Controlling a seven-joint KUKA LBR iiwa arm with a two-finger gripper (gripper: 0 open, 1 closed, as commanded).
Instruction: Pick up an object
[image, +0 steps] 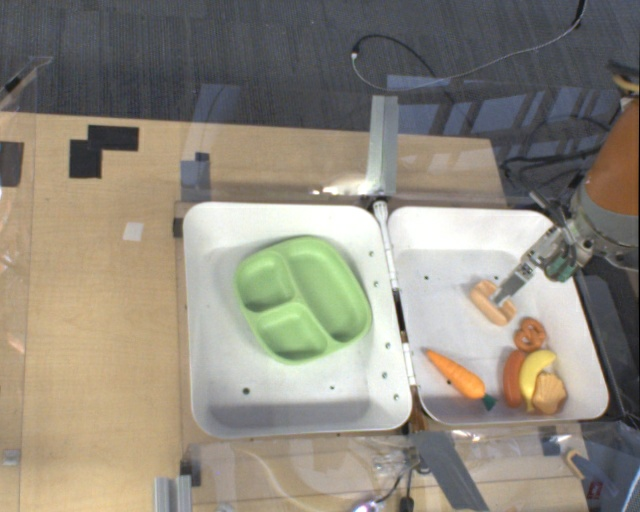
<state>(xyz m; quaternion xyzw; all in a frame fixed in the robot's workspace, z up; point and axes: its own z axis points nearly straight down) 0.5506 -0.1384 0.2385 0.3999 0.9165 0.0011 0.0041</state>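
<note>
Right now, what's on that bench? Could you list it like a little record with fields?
Left bin: green divided plate
Right bin: tan block, carrot, pretzel, banana, other toy food piled at the lower right
Gripper: low over the tan block, at its upper right end
Arm: reaching in from the right

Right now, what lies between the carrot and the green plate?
In the camera view, the bins' adjoining rims separate the carrot from the green plate.
</note>
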